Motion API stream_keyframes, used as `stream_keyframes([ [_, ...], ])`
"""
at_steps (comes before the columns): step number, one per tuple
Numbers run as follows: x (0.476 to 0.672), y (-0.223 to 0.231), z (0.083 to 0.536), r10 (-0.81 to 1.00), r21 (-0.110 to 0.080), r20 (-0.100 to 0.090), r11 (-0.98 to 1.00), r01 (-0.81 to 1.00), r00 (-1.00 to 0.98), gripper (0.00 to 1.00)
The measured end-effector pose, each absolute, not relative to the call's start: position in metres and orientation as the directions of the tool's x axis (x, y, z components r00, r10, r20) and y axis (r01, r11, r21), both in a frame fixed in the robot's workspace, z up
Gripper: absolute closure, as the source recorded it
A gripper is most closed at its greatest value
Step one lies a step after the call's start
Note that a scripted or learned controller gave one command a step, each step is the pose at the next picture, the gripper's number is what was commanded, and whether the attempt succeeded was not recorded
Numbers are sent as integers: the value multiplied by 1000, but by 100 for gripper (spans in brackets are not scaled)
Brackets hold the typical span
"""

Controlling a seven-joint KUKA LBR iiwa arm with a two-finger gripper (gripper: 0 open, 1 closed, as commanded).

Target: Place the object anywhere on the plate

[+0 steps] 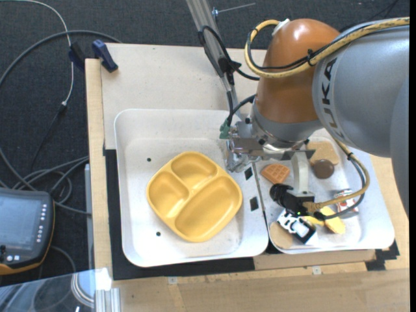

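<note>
**Arm poised between two bins, plate unoccupied**

A yellow three-compartment plate (194, 195) is seen in the left bin (133, 174), tilted diagonally. The tool (237, 155) is positioned above the divide between the bins, just right of the plate; its opening cannot be told, and nothing is seen held. In the right bin (380, 229), a waffle piece (275, 172), a brown round item (323, 168), a black-and-white object (294, 225) and a yellow piece (334, 225) are gathered. The tabletop (156, 77) lies behind.

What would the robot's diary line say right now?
gripper: above bin divider, right of plate | plate: left bin, bare | waffle: right bin | placing: not yet done
</note>
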State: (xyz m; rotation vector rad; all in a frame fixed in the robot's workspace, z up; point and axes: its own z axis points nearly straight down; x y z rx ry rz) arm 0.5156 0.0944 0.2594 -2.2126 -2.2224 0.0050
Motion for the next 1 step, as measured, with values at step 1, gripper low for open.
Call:
stream_keyframes([
  [1,520,92,261,1000,-1,0,2,1000,-2,100],
])
